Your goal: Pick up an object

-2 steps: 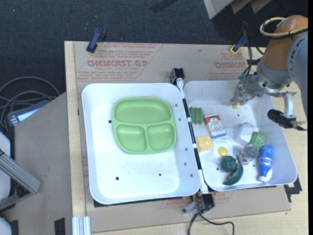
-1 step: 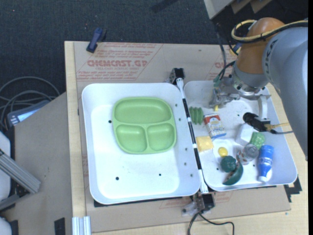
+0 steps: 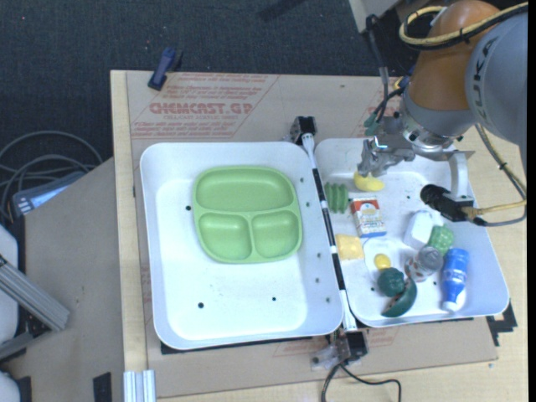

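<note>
Now a yellow piece [image 3: 368,182] is being addressed at the far end of the right bin [image 3: 494,287].
It is seen lying just under the pincer [image 3: 373,159], whose spread cannot be told from this slant. A straight descent is advised, so the bin wall and the green sticks [image 3: 337,197] beside are not struck; the carton [image 3: 368,217] and the clutter nearer the front are well apart. The left bin [image 3: 167,308], with its green tray [image 3: 247,213], is not concerned.
</note>
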Robot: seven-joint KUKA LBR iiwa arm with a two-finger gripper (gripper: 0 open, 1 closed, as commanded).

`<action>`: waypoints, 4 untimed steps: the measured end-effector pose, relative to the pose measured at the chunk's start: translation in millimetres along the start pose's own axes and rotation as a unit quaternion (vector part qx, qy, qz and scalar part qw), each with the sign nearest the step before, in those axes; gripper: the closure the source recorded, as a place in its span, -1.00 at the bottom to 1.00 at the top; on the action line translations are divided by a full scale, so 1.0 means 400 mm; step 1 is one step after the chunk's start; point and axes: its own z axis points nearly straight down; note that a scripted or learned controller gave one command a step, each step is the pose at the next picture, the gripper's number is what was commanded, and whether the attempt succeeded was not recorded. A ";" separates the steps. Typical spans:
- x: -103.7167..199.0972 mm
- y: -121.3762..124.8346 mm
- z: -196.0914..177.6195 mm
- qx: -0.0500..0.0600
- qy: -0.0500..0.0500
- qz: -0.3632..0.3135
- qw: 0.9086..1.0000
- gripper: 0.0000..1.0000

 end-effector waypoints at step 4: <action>-0.102 -0.083 0.253 0.002 0.000 0.001 1.000 -1.00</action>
